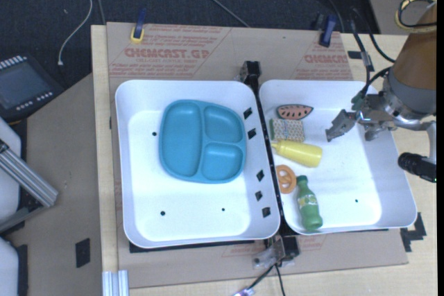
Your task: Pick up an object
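Two white bins [139, 170], one blue divided plate [202, 141], one watermelon slice [295, 111], one yellow bottle [298, 152], one pretzel [285, 177], one green bottle [308, 204], one patterned block [287, 129].

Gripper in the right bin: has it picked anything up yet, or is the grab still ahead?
Nothing is done yet. The gripper hangs over the right bin, open and holding nothing. The yellow bottle, watermelon slice, pretzel and green bottle all lie in that bin. Descent, closing and lifting remain.
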